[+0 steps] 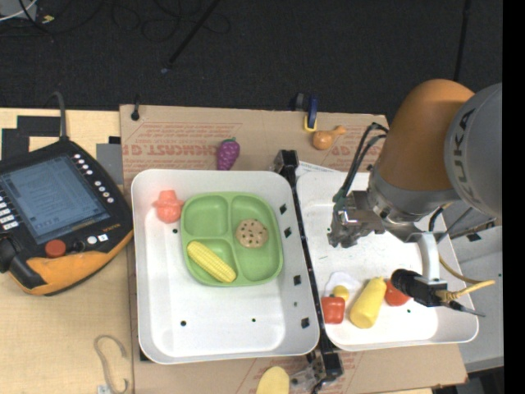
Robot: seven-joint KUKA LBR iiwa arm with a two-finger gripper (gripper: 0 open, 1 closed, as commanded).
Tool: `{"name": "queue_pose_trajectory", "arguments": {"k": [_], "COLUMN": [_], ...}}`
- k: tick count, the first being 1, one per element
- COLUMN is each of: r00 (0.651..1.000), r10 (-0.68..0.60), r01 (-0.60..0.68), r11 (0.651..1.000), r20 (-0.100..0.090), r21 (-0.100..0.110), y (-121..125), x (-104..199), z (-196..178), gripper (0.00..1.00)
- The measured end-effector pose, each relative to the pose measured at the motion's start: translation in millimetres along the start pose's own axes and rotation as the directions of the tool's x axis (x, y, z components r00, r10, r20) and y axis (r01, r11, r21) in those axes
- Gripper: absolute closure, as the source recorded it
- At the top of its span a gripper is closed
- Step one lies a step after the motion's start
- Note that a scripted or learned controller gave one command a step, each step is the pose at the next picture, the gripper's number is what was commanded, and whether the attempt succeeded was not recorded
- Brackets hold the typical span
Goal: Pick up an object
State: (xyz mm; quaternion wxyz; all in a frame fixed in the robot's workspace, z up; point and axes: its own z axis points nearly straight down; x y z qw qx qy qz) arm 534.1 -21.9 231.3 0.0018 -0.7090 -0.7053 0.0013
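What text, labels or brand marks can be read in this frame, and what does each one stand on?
"KUKA", partly cut off at the frame edge: on the grey arm.
Red stamped lettering, upside down and too faint to read reliably: on the cardboard sheet behind the bins.
Screen text: on the teach pendant, too small and blurred to read.

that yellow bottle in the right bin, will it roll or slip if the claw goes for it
The yellow bottle lies on its side, rounded, so it would probably roll if nudged. Its smooth, plastic-looking surface may slip in the claw. It lies against a red piece, which might shift along with it.
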Motion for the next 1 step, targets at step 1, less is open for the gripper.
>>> {"name": "queue_pose_trajectory", "arguments": {"k": [1], "r00": [1.000], "r10": [-0.005], "r01": [0.005], "r11": [1.000], "r20": [0.001], "r21": [-0.001], "y": [-1.1], "x": [-0.4], "z": [3.3], "gripper": [1.00]}}
